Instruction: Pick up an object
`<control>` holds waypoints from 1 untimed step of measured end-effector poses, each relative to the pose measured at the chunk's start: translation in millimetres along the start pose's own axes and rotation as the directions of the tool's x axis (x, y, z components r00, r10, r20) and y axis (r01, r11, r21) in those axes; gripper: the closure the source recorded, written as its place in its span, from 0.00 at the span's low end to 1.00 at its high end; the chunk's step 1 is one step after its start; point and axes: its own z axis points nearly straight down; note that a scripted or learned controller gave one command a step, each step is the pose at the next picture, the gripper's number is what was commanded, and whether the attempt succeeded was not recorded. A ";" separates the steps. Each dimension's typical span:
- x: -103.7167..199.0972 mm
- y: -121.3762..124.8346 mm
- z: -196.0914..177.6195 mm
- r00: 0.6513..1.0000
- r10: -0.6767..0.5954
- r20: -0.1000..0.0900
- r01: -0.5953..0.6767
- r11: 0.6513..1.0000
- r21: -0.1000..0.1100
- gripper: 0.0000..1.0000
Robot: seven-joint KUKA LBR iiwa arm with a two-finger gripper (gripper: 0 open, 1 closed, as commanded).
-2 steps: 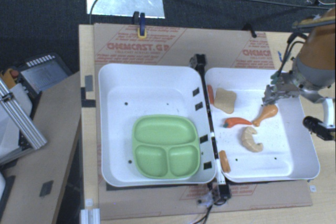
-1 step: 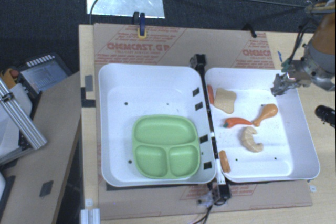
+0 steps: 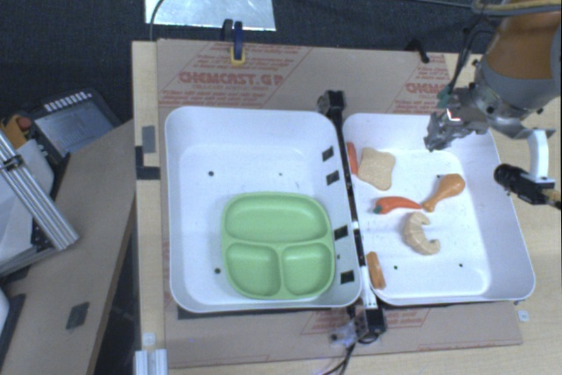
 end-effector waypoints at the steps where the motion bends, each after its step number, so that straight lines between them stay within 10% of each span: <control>1: 43.2 4.6 7.0 1.000 0.001 0.001 -0.001 1.000 0.001 1.00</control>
